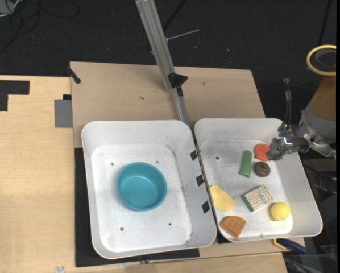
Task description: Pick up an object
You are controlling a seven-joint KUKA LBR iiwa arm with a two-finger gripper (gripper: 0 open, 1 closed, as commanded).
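Observation:
My gripper (277, 149) hangs over the right bin's (227, 131) far right side, reaching in from the right. It sits just beside a red-orange round piece (261, 151) and above a dark brown round piece (262, 168). A green stick (246, 164) stands left of those. Nearer the front lie a pale yellow wedge (220, 197), a patterned green-and-white block (257, 198), a yellow lemon-like ball (280, 211) and a brown waffle-like piece (233, 226). I see nothing between the fingers.
The left bin (102, 147) holds a teal bowl (141, 186). A slanted metal rail (161, 50) runs from the top of the view down to the bins' shared edge. The arm's orange band (324, 98) is at the right edge.

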